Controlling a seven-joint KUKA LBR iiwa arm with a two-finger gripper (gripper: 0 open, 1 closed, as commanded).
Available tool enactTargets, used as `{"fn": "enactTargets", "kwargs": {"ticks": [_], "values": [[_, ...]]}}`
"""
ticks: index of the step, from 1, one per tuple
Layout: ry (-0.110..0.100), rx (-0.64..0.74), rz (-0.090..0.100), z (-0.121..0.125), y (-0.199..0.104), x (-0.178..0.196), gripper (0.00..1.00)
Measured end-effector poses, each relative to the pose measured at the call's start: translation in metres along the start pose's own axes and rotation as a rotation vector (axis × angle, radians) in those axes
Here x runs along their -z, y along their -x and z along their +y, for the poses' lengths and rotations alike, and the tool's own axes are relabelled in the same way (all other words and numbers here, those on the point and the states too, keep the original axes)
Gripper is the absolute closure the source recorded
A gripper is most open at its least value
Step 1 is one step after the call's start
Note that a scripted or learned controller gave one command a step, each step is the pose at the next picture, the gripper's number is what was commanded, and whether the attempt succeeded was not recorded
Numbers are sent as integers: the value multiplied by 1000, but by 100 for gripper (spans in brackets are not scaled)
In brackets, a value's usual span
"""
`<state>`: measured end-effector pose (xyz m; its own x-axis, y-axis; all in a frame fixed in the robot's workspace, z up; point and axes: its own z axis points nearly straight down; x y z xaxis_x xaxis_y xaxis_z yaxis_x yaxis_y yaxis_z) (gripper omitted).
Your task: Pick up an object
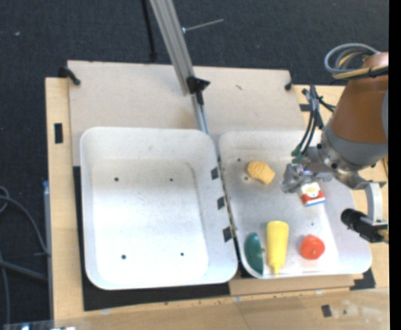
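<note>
The right bin holds a tan lumpy object, a yellow bottle-shaped object, a dark green piece, a red round object and a small white and red box. My gripper hangs low over the right bin, between the tan object and the white and red box. The box lies just right of the gripper, close to it; whether they touch I cannot tell. The arm's orange band is above it to the right.
The left bin sits beside the right one, with a black divider between them. A slanted aluminium rail rises from the bench's back. Cables lie on the dark floor at the left.
</note>
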<state>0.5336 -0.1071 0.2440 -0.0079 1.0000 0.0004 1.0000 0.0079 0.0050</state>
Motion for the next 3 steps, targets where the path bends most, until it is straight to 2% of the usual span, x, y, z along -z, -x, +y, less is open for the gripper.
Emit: {"fn": "enactTargets", "kwargs": {"ticks": [1, 2, 3], "values": [[-2, 0, 1, 13, -53, 10, 100], [-4, -1, 0, 23, -113, 1, 100], [-4, 0, 1, 23, -160, 5, 100]]}}
